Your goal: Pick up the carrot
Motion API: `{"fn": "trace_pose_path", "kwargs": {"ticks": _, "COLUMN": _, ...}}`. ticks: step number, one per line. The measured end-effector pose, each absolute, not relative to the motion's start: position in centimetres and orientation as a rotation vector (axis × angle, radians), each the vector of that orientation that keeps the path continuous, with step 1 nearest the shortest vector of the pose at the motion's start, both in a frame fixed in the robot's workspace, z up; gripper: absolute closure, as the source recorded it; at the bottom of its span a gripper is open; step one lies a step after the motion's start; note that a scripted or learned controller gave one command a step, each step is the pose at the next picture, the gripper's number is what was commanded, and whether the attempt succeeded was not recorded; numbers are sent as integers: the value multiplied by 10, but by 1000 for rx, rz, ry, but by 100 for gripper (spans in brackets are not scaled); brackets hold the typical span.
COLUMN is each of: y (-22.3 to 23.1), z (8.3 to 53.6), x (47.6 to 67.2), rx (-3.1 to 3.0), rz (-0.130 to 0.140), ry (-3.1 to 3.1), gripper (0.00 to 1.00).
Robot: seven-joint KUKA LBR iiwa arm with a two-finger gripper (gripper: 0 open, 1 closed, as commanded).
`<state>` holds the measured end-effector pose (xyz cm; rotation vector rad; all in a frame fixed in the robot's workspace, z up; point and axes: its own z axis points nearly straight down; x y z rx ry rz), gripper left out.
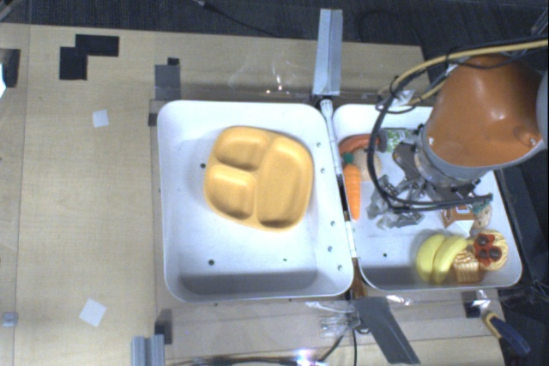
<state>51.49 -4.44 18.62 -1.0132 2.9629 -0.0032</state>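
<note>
2 white bins, carrot in right bin, gripper beside it, grip unclear

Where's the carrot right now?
The carrot lies in the right bin, along its left wall beside the divider, just left of the gripper.

Fixed above the bench, looking down at a slant on both white bins, arm entering from right.

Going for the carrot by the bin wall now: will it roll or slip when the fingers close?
The carrot looks rigid and smooth, so probably slippery. Its tapered round shape may roll, though the right bin's wall beside it should check that. The gripper hangs nearby.
</note>
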Motion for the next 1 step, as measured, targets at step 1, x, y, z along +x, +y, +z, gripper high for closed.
{"fn": "trace_pose_path", "kwargs": {"ticks": 1, "y": -41, "z": 185, "x": 499, "rx": -1479, "rz": -4, "ry": 2762, "gripper": 100}}
